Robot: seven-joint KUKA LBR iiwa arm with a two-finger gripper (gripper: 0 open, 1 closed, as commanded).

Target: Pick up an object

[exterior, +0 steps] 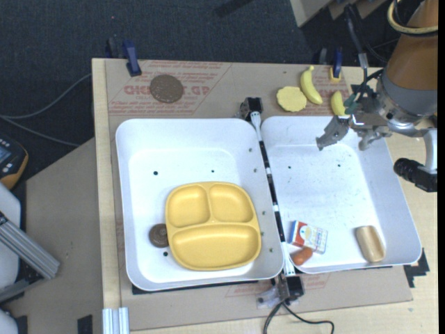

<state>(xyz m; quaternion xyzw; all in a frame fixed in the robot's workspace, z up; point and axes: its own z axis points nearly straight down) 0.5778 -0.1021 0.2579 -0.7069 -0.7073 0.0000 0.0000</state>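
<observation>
Dark carpet was seen around a plywood bench on which two shallow white bins were set side by side. At the right, the grey arm with its orange band was extended over the far edge of the right bin. Its gripper was held above the bin's far portion, fingers spread apart, with nothing gripped between them. One finger was angled down and to the left, and the other lay nearer the arm.

Just beyond the gripper, on the bench outside the bin, a toy banana and a round yellow piece were laid beside each other, and a second small yellow piece was partly hidden by the wrist.

Well apart from the gripper, at the near end of the right bin, a tan bread-like roll was placed near the right wall, and a small red, white and blue carton lay near the left wall, with a red item touching it.

In the left bin, a yellow divided plate was set, and a brown disc was tucked against its left edge. A larger brown disc was left on the bench beyond that bin.
</observation>
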